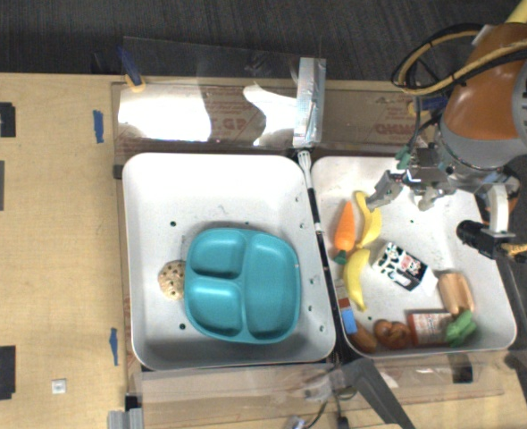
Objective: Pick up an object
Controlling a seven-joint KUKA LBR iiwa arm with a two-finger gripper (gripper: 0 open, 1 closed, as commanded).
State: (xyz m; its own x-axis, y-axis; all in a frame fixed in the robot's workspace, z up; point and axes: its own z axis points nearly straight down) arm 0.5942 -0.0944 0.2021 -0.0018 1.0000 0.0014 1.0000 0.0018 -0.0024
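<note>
Metal gripper (405, 184) above curved yellow banana (367, 218), smooth orange carrot (345, 226)

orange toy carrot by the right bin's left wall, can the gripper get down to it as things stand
Probably yes. The gripper hovers just right of the orange toy carrot, with nothing lying over it. The yellow toy banana touching its right side and the right bin's left wall leave little finger room.

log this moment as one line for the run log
arm: over right bin | gripper: open, holding nothing, above the bananas and carrot | left bin: teal plate, cookie
</note>
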